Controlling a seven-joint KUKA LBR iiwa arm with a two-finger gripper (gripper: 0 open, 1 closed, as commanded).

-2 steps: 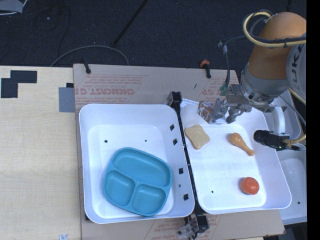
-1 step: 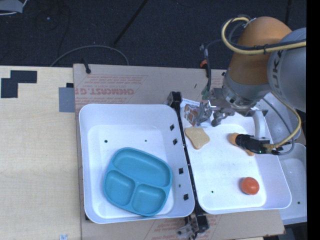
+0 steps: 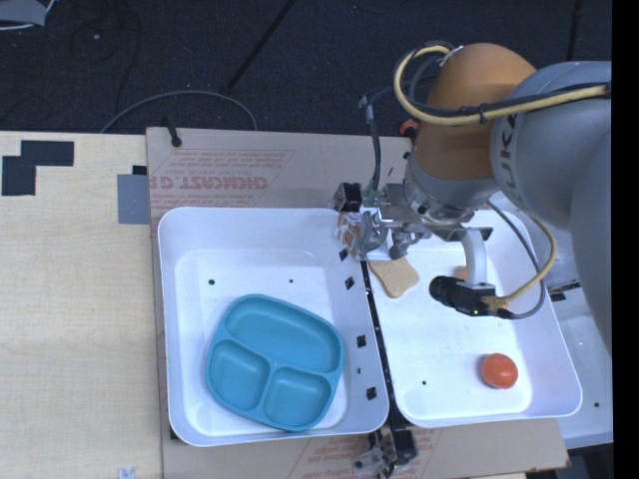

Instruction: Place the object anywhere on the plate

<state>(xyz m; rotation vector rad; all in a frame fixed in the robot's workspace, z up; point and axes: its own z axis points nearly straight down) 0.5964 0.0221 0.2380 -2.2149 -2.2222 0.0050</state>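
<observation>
Hovering with grip state impossible to tell, gripper [image 3: 371, 230] over tan toast-like object [image 3: 393, 276] at right bin's [image 3: 559, 387] ten o'clock, needing carrying toward blue plate [image 3: 275, 360] at eight o'clock.

I have one camera, fixed above the bench [image 3: 70, 297] and looking down at a slant. It faces across the bench toward the dark floor [image 3: 200, 38] beyond the far edge, where cables trail. It sits far enough back that both white bins fit whole: the left bin [image 3: 190, 238] and the right bin [image 3: 544, 387] side by side, slightly right of centre. The arm [image 3: 519, 138] enters from my right and looms large in the upper right, nearer the lens than the bins.
</observation>
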